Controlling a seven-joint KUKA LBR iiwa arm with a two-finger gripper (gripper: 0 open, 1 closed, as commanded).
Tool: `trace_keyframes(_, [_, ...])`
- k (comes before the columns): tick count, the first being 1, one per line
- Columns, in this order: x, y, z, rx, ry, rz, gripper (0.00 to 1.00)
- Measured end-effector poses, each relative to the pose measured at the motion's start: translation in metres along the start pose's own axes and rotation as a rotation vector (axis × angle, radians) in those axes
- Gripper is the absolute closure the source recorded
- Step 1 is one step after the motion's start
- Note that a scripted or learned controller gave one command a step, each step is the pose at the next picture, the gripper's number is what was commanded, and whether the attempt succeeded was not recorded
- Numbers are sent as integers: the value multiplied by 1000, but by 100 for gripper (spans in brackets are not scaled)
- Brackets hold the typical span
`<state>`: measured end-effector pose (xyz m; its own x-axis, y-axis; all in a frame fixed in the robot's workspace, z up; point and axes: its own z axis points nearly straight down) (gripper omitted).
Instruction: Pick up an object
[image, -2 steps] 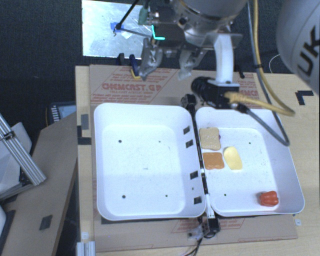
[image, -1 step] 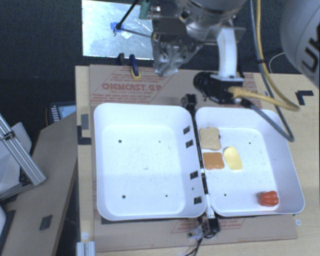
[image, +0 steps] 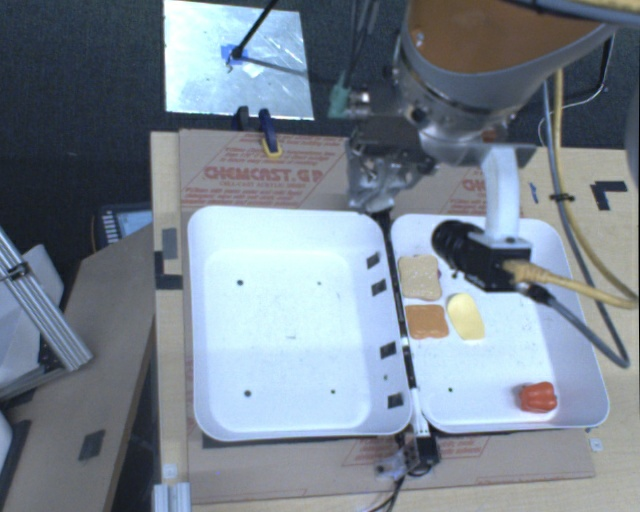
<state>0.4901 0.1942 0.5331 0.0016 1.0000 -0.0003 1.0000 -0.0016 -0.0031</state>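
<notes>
My claw (image: 378, 192) hangs at the top centre of the frame, over the far end of the seam between the two white bins, and I cannot tell how it stands. The left bin (image: 210, 330) fills the middle of the frame; the right bin (image: 580, 390) lies just beside it. In the right bin, near the seam, a pale tan slice (image: 420, 277) sits above an orange-brown slice (image: 427, 321), with a yellow piece (image: 465, 316) just beside them. A red-orange object (image: 537, 397) rests well apart, at the lower right corner
</notes>
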Motion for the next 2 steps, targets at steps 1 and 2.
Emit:
trace_keyframes(1, [42,77,-1,-7,1,-7,100])
trace_keyframes(2, [-67,35,-2,-4,-1,8,100])
